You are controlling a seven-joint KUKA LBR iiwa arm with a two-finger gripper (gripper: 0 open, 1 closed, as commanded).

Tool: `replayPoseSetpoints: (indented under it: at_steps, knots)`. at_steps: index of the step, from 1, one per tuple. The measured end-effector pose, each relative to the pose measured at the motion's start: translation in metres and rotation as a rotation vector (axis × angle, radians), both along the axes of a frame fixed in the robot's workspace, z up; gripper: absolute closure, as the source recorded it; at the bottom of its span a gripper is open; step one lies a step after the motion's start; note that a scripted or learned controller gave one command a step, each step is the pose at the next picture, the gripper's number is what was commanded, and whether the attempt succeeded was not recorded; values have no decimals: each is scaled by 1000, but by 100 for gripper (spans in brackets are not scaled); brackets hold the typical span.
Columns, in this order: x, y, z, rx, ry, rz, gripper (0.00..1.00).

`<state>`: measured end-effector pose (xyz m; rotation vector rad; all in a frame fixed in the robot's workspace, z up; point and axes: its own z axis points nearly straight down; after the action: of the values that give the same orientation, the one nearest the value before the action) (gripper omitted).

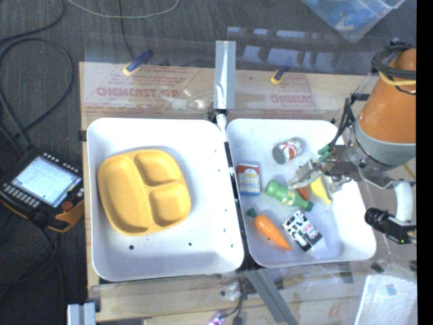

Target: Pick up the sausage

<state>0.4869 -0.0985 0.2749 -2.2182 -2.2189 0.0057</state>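
The sausage (303, 193), a small reddish piece, lies just beside the green bottle (287, 192) in the right bin (352, 249), half hidden. The gripper (306, 173) hangs above it with fingers apart and empty. It may catch the bottle or the yellow piece (321, 191) instead.

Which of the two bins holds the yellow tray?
The left bin holds the yellow tray. The right bin holds small items instead, such as the carrot and the can.
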Motion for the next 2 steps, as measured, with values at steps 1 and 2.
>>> replayPoseSetpoints:
  at_steps: [1, 2]
  knots:
    - [6, -29, -151, 3, 1, 54, 0]
    - [81, -50, -165, -3, 2, -362, 0]
